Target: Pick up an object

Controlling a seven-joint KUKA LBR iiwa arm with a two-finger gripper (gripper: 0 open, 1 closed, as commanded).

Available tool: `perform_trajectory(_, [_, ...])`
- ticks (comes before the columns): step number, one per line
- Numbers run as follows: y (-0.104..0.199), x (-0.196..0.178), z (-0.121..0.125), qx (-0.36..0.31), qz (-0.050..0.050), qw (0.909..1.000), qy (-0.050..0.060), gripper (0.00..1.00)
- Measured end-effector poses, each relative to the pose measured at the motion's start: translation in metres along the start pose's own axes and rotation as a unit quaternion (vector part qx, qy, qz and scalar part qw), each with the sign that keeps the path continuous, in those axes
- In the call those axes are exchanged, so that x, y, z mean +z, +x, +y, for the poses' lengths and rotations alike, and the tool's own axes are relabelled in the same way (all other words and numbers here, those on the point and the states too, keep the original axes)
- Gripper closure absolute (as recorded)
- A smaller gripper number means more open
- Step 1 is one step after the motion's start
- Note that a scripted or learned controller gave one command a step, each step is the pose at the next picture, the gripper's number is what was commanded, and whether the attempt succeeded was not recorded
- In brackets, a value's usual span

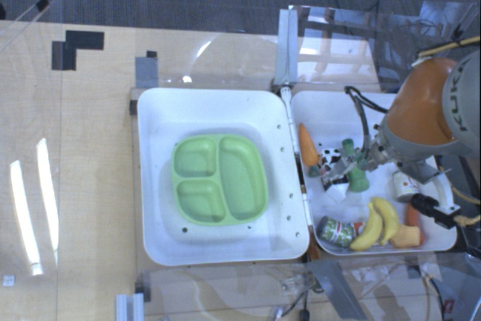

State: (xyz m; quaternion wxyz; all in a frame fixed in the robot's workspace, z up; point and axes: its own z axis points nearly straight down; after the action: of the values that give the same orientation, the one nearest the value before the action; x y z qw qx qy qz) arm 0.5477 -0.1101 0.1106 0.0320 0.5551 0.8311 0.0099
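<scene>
Two bins; end effector [336, 171] low in right bin [331, 110] beside carrot [307, 146].

Arm [432, 109] in from the right, orange band up, wrist angled down-left; gripper [340, 171] low at scene right, pointing left.

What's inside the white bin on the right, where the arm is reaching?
In the right white bin: an orange carrot, yellow bananas, a green can and a green bottle. The grey arm covers whatever lies beneath it.
</scene>
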Motion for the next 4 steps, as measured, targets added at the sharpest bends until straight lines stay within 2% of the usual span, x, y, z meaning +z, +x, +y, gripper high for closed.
perform_trajectory(1, [0.005,0.000,0.003,0.026,0.002,0.9997,0.002,0.00])
perform_trajectory(2, [0.006,-0.016,0.011,0.022,0.001,0.9997,-0.006,1.00])
perform_trajectory(3, [0.005,-0.016,0.011,0.023,0.001,0.9997,-0.006,0.00])
perform_trajectory(4, [-0.007,0.021,-0.019,0.002,0.017,0.9997,0.020,0.00])
